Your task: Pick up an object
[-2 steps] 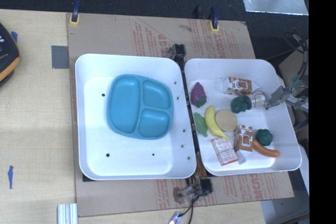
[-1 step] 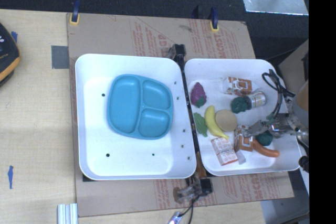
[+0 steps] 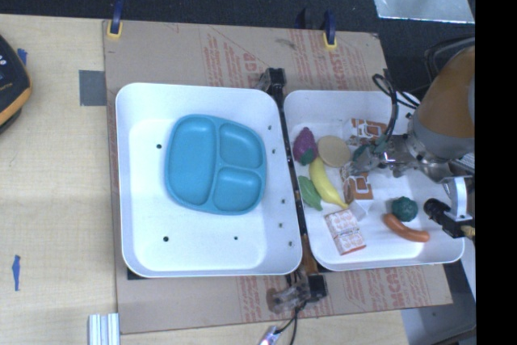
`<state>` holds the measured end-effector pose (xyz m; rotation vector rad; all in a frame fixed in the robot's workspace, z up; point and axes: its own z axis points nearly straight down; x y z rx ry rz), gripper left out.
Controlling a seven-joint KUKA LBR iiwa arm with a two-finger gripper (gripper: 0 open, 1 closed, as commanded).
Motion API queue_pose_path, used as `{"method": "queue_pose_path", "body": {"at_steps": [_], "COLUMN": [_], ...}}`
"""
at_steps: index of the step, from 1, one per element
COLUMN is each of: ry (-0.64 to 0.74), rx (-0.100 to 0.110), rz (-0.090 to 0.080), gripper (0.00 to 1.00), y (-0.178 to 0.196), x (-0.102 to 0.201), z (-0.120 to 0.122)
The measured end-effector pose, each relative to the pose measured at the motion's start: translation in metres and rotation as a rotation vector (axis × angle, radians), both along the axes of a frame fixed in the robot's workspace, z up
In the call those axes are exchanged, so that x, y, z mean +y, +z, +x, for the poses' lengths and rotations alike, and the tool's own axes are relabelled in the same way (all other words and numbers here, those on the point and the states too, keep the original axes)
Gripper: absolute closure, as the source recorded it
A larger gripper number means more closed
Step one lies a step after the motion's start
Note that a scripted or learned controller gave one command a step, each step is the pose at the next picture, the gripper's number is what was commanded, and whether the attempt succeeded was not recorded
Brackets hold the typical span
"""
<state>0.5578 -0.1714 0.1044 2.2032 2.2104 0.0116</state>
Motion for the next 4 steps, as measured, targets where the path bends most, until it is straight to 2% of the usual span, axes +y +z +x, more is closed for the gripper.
{"method": "queue_pose_path", "body": {"at_steps": [1,2,3,4], "ry": [-0.004,0.0,-0.003,-0.001], "rx": [-0.014,0.02,0.015,-0.004], "rz": [-0.007,0.008,0.001,0.0], "gripper": [0.0,0.0,0.0,0.0], "y": [0.0,0.023,0.002,0.0], "x": [0.052,-0.025,-0.018,0.05], "z": [-0.01,0.059,0.093,0.056]}}
